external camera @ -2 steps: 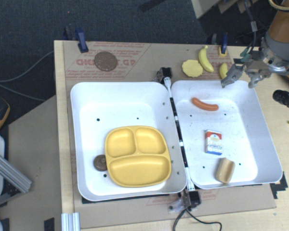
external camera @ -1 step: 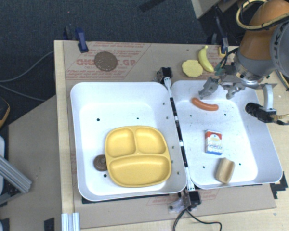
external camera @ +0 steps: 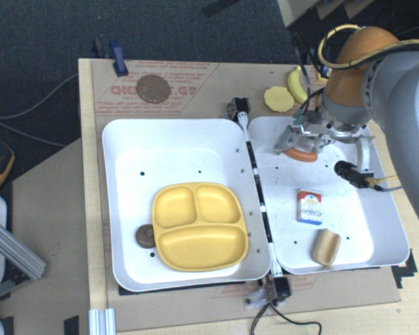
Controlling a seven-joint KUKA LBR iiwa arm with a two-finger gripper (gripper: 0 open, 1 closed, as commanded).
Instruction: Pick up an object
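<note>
The gripper (external camera: 302,142) reaches down into the far part of the right bin (external camera: 377,246), right over an orange-red object (external camera: 301,154) that lies partly under it. A small white and orange box (external camera: 309,206) lies in the middle of that bin. A tan cylinder (external camera: 326,247) rests near the bin's front. In the left bin (external camera: 126,159) sits a yellow divided plate (external camera: 198,225), with a small brown disc (external camera: 145,236) touching its left side.
A yellow banana-like toy (external camera: 286,93) and a brown disc (external camera: 153,88) lie on the board behind the bins. A blue clip (external camera: 117,58) stands at the board's far left corner. Cables run along the divider between the bins.
</note>
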